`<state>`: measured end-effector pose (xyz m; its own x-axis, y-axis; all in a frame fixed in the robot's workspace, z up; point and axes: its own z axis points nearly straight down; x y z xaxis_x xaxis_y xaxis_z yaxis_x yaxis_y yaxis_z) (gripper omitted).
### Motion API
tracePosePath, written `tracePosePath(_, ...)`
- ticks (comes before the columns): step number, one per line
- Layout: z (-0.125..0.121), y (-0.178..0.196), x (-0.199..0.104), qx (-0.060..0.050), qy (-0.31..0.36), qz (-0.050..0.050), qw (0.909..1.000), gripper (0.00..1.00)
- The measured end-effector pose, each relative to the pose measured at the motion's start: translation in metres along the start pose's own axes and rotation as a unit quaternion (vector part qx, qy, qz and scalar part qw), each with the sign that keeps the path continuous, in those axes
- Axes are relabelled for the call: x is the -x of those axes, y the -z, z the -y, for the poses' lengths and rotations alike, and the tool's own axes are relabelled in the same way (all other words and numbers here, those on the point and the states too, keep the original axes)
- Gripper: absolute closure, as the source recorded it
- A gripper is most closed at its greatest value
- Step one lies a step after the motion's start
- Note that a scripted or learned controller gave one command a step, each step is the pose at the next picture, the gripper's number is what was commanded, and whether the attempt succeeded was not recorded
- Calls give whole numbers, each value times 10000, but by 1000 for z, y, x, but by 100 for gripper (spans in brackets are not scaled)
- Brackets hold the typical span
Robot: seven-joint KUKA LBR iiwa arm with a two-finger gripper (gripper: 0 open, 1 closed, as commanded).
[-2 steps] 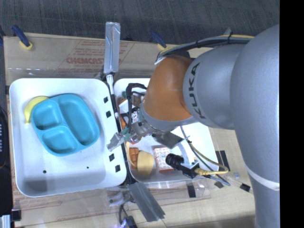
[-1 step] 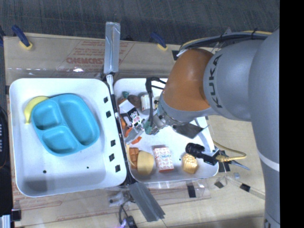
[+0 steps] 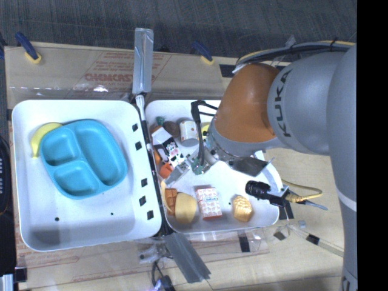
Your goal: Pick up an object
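My gripper (image 3: 189,165) is down in the right bin (image 3: 267,220), near its left side, with the grey and orange arm covering the bin's back right. Around its tip lie a small white printed card or box (image 3: 170,150) and an orange piece (image 3: 165,170), both just left of it. A white cylinder (image 3: 188,131) and a brown lump (image 3: 171,128) sit behind it. Along the front wall lie a tan bread-like piece (image 3: 182,206), a pink patterned box (image 3: 209,202) and a tan bun-shaped thing (image 3: 242,208). I see nothing clearly between the fingers.
The left bin (image 3: 36,223) holds a blue divided tray (image 3: 85,156) with a yellow banana-like shape (image 3: 41,135) at its back left corner. A divider wall (image 3: 145,162) separates the bins. Blue clamps (image 3: 27,47) hold the cardboard sheet at the back.
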<state>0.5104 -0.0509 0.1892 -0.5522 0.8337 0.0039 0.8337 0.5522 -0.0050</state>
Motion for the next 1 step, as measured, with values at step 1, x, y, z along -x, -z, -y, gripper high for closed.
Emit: tracePosePath(1, 37, -96, 33, 34, -24, 26, 10000, 0)
